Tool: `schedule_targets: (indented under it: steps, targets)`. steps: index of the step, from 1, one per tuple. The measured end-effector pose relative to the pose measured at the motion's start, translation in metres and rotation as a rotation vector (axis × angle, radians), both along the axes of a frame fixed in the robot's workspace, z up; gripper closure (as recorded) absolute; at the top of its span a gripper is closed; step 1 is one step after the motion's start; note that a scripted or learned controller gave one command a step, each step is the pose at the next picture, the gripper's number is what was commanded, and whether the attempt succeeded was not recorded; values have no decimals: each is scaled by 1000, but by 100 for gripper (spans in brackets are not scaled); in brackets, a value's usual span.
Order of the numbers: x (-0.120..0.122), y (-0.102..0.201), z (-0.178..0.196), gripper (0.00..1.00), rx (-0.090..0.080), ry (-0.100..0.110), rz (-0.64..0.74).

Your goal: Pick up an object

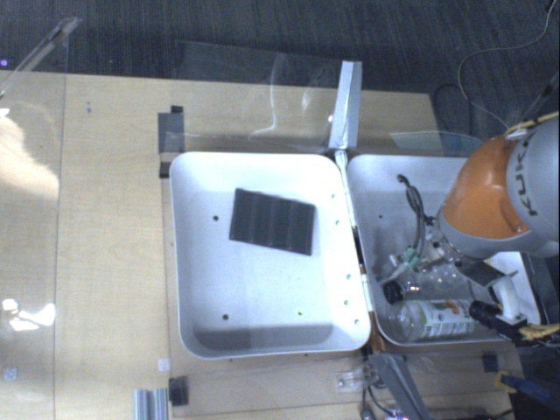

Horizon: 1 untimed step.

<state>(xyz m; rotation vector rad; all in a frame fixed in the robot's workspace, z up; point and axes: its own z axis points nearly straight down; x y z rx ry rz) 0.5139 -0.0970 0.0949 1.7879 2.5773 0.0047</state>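
grey arm with orange band (pixel 490 195) reaches in from the right, low over the right white shallow bin (pixel 376 191). hand (pixel 418 261) sits down among clutter; cannot tell how it stands. clear plastic bottle with a green-printed label (pixel 433 318) lies on its side just below the hand, near the bin's front wall. dark ribbed rectangular pad (pixel 272 221) lies flat in the left white bin (pixel 262 322), well apart, on the pale wooden worktop (pixel 96 261).
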Motion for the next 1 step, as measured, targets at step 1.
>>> schedule_targets:
  steps: [1]
  targets:
    - [3,1,11,100,0,-8,2]
